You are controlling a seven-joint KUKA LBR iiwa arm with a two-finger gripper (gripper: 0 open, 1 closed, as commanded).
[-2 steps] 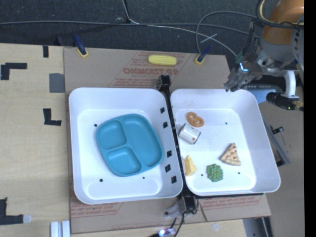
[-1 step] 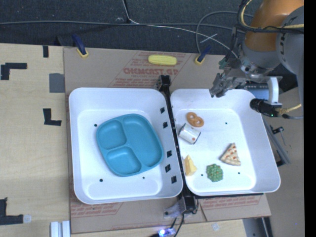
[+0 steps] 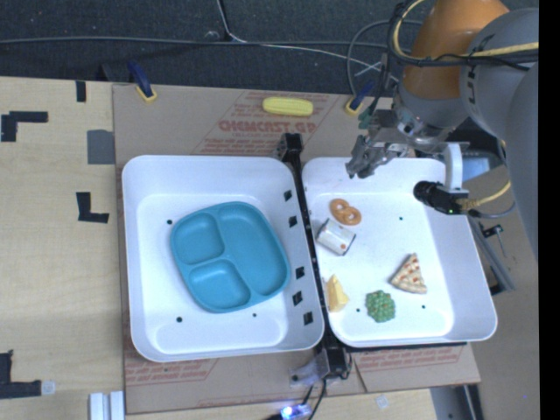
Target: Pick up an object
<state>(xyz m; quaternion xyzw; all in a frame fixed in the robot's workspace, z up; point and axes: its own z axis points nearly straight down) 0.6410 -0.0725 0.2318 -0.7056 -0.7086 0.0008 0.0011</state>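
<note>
- Gripper [image 3: 361, 166] hangs over the far left part of the right bin [image 3: 455, 261], near its back rim, at the end of the grey arm [image 3: 490, 51] that comes in from the right with its orange band uppermost.
- Its fingers are dark and small from this height; I cannot tell how far apart they stand, and nothing shows between them.
- Right bin holds 5 loose things, all lying on its white floor and apart from the gripper.
- Nearest is a pretzel [image 3: 344, 211], brown and looped, just below the gripper toward the bin's left side.
- Just beneath the pretzel, almost touching it, lies a small silver-grey can [image 3: 335, 237] on its side, close to the bin's left wall.
- Farther forward along that wall sits a yellow wedge of cheese [image 3: 336, 294].
- Beside the wedge, toward the middle front, is a green broccoli floret [image 3: 380, 305].
- Up and right of the broccoli lies a pizza slice [image 3: 409, 275], tan with red dots, well apart from the can.
- Left bin [image 3: 149, 234] holds 1 thing: a blue plate [image 3: 229, 254] with 3 compartments, sitting across the middle of the floor.
- Both bins rest side by side on a cardboard sheet [image 3: 175, 121]; a yellow banana [image 3: 287, 106] lies on that sheet behind the bins, outside both.
</note>
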